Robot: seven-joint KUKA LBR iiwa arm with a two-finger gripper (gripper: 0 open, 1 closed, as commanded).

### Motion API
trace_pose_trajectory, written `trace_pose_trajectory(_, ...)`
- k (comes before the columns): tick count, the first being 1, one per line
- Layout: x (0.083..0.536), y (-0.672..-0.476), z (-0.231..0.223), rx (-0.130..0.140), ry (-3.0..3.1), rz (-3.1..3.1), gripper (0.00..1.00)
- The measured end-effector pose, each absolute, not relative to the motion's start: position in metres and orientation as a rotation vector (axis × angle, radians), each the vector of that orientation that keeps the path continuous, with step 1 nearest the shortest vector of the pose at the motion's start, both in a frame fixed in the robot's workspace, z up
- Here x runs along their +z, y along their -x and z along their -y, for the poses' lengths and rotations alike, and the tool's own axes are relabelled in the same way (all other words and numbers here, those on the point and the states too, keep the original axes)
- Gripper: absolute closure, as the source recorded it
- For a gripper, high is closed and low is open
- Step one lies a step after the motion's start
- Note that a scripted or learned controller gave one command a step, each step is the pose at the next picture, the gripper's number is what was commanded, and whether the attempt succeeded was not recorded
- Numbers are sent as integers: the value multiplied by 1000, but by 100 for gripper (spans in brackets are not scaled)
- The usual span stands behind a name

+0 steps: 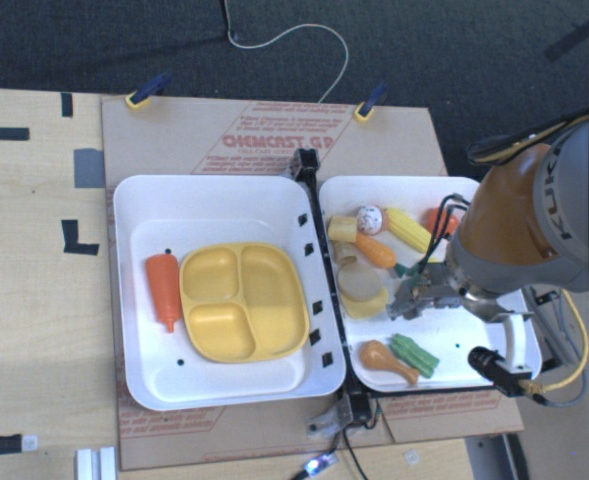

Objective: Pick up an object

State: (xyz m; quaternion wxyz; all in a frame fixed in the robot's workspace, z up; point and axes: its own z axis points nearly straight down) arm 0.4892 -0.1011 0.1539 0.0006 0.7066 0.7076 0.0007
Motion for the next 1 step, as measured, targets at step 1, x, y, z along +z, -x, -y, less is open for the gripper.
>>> trace_pose_trajectory(1,210,-481,104,3,-2219,-2221,100)
